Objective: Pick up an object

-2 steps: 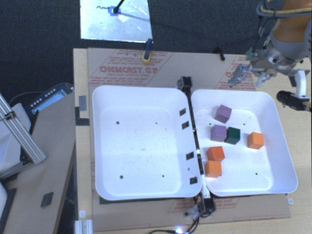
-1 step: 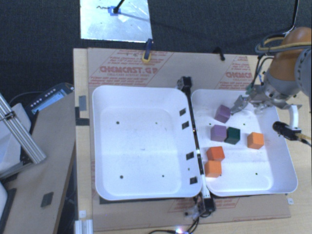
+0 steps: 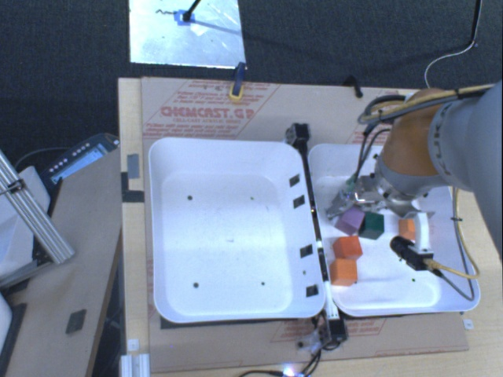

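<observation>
Nearest the camera, by the front wall of the right bin (image 3: 393,303), lies the lower orange block (image 3: 343,271). The upper orange block (image 3: 346,247) sits just behind it, and the two appear to touch.

From the left: an aluminium rail (image 3: 31,218) slants across a side table, with a grey keypad device (image 3: 78,158) behind it. The bench carries a brown sheet with red lettering (image 3: 204,110), and both bins rest on it. At the sheet's far edge is a yellow-and-blue clamp (image 3: 236,91); beyond that lies a shiny metal sheet (image 3: 185,22). The left bin (image 3: 169,210) is white and shallow, with a few small dark dots on its floor. Four black clips (image 3: 299,203) line its right wall, where it meets the right bin.

In the right bin, the purple block (image 3: 350,221) lies behind the upper orange block, with the green block (image 3: 372,225) touching its right side. A third orange block (image 3: 407,228) lies to the right of the green one, partly hidden by robot hardware.

The gripper (image 3: 348,203) is low in the right bin, just behind the purple block; whether they touch cannot be told, nor whether the jaws stand apart or together. No block is seen held. The grey arm (image 3: 464,144), with its orange band (image 3: 409,140), enters from the right.
</observation>
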{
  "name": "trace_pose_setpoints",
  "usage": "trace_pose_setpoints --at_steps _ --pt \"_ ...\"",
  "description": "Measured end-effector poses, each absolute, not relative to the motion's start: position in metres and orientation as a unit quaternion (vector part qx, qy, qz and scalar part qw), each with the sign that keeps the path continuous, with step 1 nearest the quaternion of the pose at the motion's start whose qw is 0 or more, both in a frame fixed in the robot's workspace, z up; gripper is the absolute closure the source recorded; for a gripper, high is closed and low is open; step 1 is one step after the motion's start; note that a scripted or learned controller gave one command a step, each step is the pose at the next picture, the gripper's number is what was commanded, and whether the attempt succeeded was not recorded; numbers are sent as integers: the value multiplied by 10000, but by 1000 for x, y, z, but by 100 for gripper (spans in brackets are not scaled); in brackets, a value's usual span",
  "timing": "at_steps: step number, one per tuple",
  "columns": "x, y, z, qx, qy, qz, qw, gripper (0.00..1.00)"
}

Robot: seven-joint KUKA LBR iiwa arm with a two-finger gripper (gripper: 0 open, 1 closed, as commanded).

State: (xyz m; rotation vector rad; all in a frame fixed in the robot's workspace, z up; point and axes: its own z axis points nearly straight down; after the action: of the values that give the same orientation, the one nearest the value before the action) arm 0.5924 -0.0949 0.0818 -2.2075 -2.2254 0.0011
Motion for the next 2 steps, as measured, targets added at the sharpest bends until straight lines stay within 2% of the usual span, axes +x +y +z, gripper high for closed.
trace_pose_setpoints --at_steps 1,2 --pt "596 -100 96 -7054 -7088 -13 -16 100" --pt "621 -181 85 -7083 -7059 2 -34 100"
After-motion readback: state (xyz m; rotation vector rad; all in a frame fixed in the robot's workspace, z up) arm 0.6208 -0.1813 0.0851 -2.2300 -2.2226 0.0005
